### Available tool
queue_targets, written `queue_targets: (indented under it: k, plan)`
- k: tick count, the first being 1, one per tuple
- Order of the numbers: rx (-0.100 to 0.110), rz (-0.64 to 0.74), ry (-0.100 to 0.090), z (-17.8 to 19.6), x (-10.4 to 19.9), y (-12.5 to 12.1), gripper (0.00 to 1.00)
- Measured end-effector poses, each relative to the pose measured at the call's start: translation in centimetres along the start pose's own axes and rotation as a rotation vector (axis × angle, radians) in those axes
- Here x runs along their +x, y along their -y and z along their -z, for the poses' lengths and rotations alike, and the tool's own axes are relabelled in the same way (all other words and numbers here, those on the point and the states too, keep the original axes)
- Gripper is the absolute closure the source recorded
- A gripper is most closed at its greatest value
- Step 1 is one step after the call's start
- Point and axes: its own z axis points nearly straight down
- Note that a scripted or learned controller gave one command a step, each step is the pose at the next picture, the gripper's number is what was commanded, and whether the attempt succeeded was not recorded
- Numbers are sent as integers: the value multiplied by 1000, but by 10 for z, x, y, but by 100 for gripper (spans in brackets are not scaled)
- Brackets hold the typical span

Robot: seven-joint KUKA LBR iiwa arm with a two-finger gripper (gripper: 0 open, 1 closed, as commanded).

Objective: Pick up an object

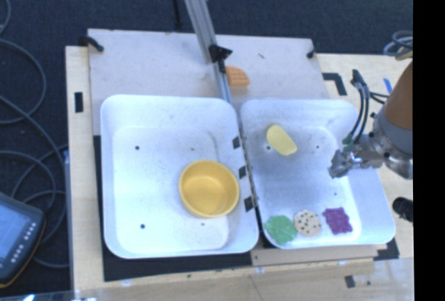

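On the surface (160, 67) we see two bins, and we take the right bin (365, 223) as our landmark. The left bin (139, 147) touches it along its left wall and carries a yellow bowl (208, 188) close to that wall. The arm (396, 119) comes over the right rim of the right bin, and its gripper (341, 164) hangs above the right half of the bin floor.

We judge that the task is at its beginning: nothing is lifted. Every object lies on the floor of the right bin. The yellow piece (281, 140) is in the upper middle of it, apart from the gripper. Along the lower wall stand in a row the green piece (280, 229), the round cookie (306, 222) and the purple piece (338, 220). We cannot tell if the jaws are wide or narrow, since they are too small and blurred. Nothing shows between them. What is left, in our view, is the whole pick: choose one object, go down, close, raise.
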Motion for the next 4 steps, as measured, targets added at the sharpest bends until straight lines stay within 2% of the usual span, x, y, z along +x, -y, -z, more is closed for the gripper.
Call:
queue_targets:
  k: [1, 2, 3, 4]
  plan:
    - [2, 1, 0, 36, -1, -2, 100]
    - [7, 1, -1, 25, 45, -12, 100]
    - [6, 4, -3, 32, 97, -32, 100]
    - [9, 1, -2, 19, 152, -44, 100]
